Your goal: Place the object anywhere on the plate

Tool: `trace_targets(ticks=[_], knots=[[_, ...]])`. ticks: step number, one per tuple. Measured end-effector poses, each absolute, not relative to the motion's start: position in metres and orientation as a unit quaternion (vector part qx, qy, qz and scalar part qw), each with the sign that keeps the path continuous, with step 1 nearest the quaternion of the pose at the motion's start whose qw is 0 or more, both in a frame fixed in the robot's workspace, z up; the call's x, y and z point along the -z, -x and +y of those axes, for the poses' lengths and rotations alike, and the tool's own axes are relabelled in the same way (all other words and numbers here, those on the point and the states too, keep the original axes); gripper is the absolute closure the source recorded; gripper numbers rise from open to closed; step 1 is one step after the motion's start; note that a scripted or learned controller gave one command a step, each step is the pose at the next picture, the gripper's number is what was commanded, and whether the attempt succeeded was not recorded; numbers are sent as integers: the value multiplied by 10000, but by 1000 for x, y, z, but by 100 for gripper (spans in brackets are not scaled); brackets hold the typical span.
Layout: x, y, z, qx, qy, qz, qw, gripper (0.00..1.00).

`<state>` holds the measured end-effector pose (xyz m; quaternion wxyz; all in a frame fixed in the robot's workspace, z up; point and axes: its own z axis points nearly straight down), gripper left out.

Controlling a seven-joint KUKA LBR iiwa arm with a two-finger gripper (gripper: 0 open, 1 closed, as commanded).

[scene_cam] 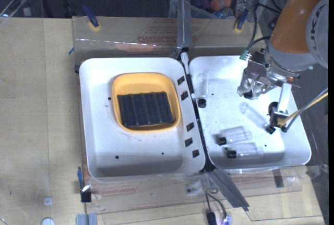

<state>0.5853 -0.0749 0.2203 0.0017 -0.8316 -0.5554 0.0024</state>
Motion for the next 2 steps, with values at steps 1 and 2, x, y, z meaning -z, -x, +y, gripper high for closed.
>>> trace_targets(ticks=[1,2], knots=[[-221,-585,-75,-22,8316,-5553,15,0],[-272,-621,-145,3,7468,-6650,-22,0]])
